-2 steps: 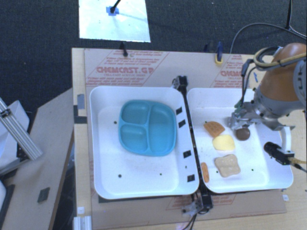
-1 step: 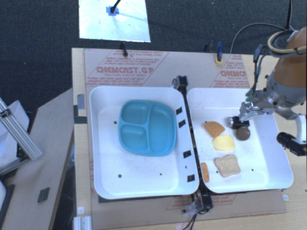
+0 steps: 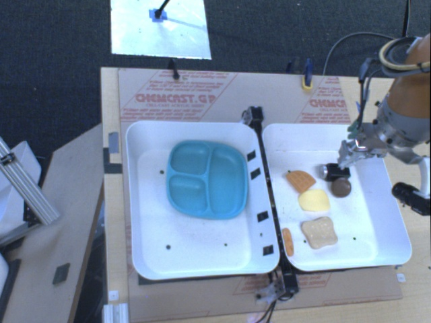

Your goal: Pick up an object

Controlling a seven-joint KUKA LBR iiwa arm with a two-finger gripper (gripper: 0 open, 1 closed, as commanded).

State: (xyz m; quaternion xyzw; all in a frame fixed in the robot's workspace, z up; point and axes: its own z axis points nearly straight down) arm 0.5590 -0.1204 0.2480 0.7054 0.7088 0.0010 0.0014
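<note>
Camera view: the arm (image 3: 406, 103) reaches in from the right, wrist angled down over the right bin (image 3: 377, 247). The gripper (image 3: 346, 156) sits just beside the brown ball (image 3: 341, 188) lying in that bin. Honestly can't tell if it's open or closed.

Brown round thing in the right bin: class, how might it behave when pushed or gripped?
The brown round thing looks ball-shaped, so a push would probably roll it across the smooth right bin. Its curved sides may slip from a pinch.
</note>
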